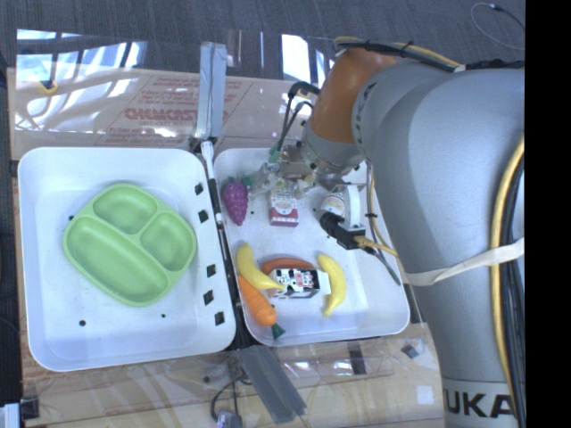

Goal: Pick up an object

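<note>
over the right bin [384, 315], i see the jaws [284, 178] just above a small red-and-white carton [284, 209] (grip state i cannot tell); purple grapes [235, 201] lie beside it.

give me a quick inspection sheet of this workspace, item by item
surface: two white bins side by side; left bin, right bin
job's things: right bin holds purple grapes, red carton, two bananas, carrot, black-and-white box
clutter: green divided plate in left bin
grippers: gripper low over the red carton, fingers hard to read
cables: yellow cable along the arm
surroundings: wooden bench, printed cardboard behind bins
</note>
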`<state>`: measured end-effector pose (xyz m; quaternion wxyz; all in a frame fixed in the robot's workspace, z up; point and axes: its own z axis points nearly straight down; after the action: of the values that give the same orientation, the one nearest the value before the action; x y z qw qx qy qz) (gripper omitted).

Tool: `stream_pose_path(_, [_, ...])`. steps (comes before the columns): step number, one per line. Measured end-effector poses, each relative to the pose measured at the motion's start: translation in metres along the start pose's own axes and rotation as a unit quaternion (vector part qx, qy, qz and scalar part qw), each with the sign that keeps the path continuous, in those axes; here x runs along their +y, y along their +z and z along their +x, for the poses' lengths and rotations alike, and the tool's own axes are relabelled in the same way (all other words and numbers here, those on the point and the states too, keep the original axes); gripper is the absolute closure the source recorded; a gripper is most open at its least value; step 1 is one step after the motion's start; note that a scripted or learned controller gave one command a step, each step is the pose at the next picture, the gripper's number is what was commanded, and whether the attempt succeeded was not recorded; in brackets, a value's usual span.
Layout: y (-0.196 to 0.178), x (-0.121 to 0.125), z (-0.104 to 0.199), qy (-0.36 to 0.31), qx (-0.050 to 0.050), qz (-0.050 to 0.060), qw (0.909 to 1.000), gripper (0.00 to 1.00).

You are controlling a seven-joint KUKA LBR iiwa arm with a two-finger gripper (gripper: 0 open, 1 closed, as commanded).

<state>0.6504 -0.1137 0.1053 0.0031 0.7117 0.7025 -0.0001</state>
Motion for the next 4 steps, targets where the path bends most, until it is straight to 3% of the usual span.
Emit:
stream_pose_path(1, [-0.007, 0.000, 0.001, -0.004, 0.000, 0.002, 1.0000, 1.00])
stream_pose_path(2, [-0.007, 0.000, 0.002, -0.004, 0.000, 0.002, 1.0000, 0.00])
stream_pose_path(3, [0.009, 0.001, -0.007, -0.013, 0.002, -0.001, 0.9999, 0.00])
stream_pose_path(4, [0.000, 0.002, -0.006, -0.018, 0.001, 0.000, 0.9998, 1.00])
